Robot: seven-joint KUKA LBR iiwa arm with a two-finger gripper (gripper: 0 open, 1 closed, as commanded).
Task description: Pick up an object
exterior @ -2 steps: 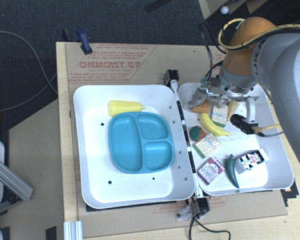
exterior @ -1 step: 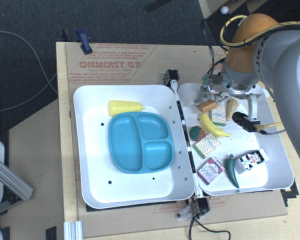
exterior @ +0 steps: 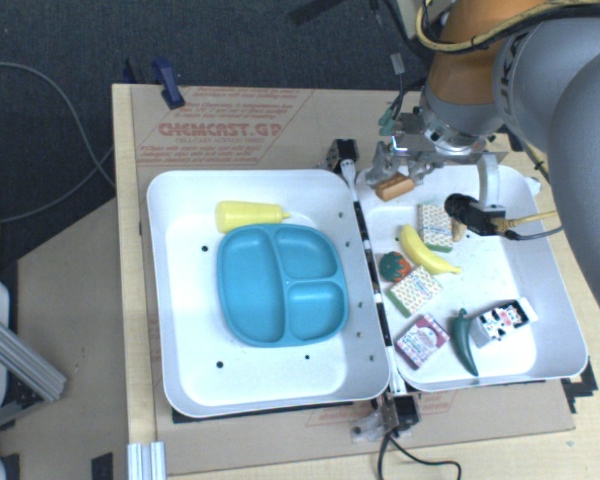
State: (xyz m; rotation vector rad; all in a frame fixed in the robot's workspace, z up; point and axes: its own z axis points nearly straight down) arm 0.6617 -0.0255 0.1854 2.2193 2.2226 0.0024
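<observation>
Reaching in from three o'clock, grey arm with orange band (exterior: 485, 8) over the right bin (exterior: 555, 298); gripper (exterior: 408, 163) low at that bin's eleven o'clock corner, just above a small brown block (exterior: 395, 185); grasp or release impossible to tell from this angle. Scattered through the right bin: banana (exterior: 425, 250) near centre, patterned card (exterior: 436, 224) at its twelve o'clock, round green-and-red piece (exterior: 393, 265) at its nine o'clock, checkered packet (exterior: 414, 289) and pink packet (exterior: 421, 340) toward six o'clock, dark green pepper-like thing (exterior: 465, 341) beside a black-and-white box (exterior: 504, 321). In the left bin (exterior: 170, 268): blue divided plate (exterior: 280, 283), yellow bottle (exterior: 248, 215) touching its twelve o'clock edge.
</observation>
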